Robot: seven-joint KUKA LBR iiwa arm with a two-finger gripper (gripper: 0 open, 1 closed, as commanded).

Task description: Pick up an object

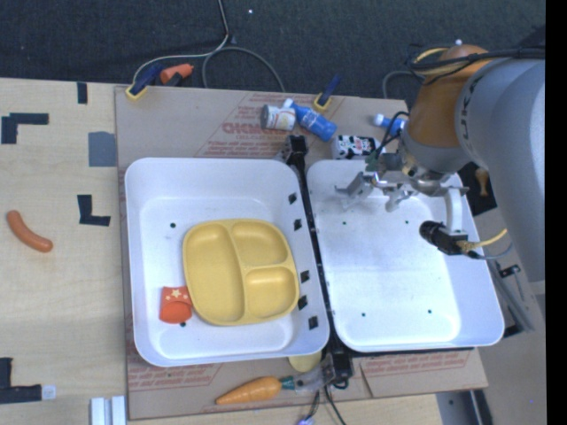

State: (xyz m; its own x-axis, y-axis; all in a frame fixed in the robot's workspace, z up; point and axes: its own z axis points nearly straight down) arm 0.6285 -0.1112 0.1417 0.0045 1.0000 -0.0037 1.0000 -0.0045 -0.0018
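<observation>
Currently the arm reaches in from the right and sits over the back of the right bin. The gripper is low over that bin's rear left area, near the divider between the bins. Its fingers look spread apart, with only white bin floor between them; it has hold of nothing.

Pickable things sit in the left bin: a yellow sectioned plate lies flat mid-bin, and a small orange block touches the plate's front left edge. Both are well apart from the gripper, across the divider.

Off the bins:
- carrot on the cardboard just in front of the left bin
- sausage on the wood bench, far left
- blue-and-white bottle lying on its side behind the bins
- black-and-white toy just behind the right bin's rear left corner, near the gripper
- orange-tipped clamp at the cardboard's rear left corner

A black cable runs from the back down to the rear of the cardboard.
</observation>
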